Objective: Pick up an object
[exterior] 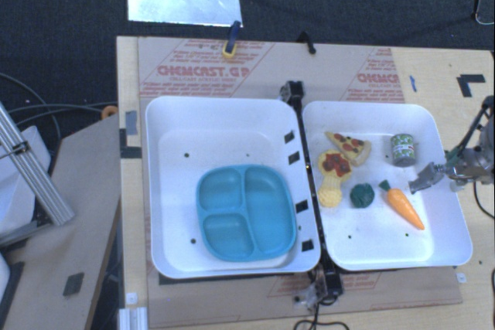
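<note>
Gripper (430, 177) hovering at right bin's (445, 243) right edge, fingers state unclear, can't tell. Carrot (405, 209) lying just beside it, on bin floor. Nothing getting lifted yet; grasp remaining.

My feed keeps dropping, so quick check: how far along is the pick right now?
Nothing looks picked yet. The pizza slices, corn, green ball, carrot and can all lie on the floor of the right bin. The hand sits at that bin's right side, nearest the carrot and can, with nothing visibly between its fingers. Left: close on one item and lift. The blue tray sits in the left bin.
</note>
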You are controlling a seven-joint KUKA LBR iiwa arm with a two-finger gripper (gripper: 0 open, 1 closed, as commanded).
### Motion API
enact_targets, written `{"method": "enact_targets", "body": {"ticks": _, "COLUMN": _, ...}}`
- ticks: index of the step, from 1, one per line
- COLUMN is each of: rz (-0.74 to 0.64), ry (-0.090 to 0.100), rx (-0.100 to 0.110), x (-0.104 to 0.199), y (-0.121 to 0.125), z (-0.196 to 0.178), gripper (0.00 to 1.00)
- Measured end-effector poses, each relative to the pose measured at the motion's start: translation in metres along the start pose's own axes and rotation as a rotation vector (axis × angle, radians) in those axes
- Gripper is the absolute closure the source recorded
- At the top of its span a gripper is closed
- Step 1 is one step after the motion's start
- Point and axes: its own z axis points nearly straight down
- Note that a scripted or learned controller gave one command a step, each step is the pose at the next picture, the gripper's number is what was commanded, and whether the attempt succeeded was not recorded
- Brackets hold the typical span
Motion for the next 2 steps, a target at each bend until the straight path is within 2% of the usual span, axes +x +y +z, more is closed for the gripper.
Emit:
{"method": "enact_targets", "body": {"ticks": 1, "rz": 0.003, "ry": 0.004, "rx": 0.01, "x": -0.004, "y": -0.008, "z": 0.133, "gripper": 0.0}}
{"method": "enact_targets", "body": {"ticks": 2, "rz": 0.003, "ry": -0.001, "rx": -0.002, "x": -0.005, "y": -0.004, "z": 0.115, "gripper": 1.0}}
